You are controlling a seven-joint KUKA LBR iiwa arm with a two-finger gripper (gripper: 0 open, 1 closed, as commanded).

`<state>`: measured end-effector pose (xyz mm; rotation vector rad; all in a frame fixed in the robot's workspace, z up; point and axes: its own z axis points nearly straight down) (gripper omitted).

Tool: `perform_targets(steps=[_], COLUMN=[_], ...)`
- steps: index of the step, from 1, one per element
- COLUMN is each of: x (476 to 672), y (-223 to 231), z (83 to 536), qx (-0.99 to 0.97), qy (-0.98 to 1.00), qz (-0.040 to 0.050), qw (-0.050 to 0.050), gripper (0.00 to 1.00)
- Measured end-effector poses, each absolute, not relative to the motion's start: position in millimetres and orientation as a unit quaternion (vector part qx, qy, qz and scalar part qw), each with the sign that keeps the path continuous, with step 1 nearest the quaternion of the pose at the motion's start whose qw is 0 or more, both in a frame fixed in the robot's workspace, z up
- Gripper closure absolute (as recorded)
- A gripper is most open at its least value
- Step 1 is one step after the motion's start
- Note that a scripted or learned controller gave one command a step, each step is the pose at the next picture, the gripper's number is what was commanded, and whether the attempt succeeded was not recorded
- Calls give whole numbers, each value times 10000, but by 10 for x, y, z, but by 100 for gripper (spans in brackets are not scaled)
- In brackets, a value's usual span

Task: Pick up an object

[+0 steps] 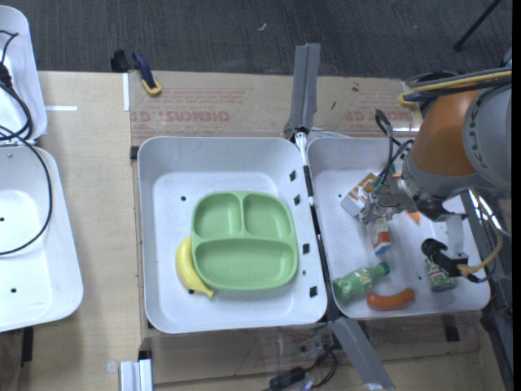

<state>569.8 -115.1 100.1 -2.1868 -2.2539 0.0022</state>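
White tube (380, 239) just below pincer (377, 212).

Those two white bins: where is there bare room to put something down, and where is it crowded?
The left bin has bare floor above the green divided plate and along its right wall; a banana hugs the plate's left edge. The right bin is crowded: the claw among packets, a green bottle, and a sausage. Its upper-left corner is free.

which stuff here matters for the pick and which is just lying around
For the pick: gripper; small bottle below it; carton; green bottle; sausage; dark green can.

Lying about: green divided plate; banana; blue-and-yellow clamp.
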Motion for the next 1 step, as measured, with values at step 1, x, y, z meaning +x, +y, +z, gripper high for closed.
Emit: perform_targets(steps=[1], x=[5152], y=[-506], z=[1906], qx=[-7007], qy=[-7135], qz=[11], qw=[9], gripper=[100])
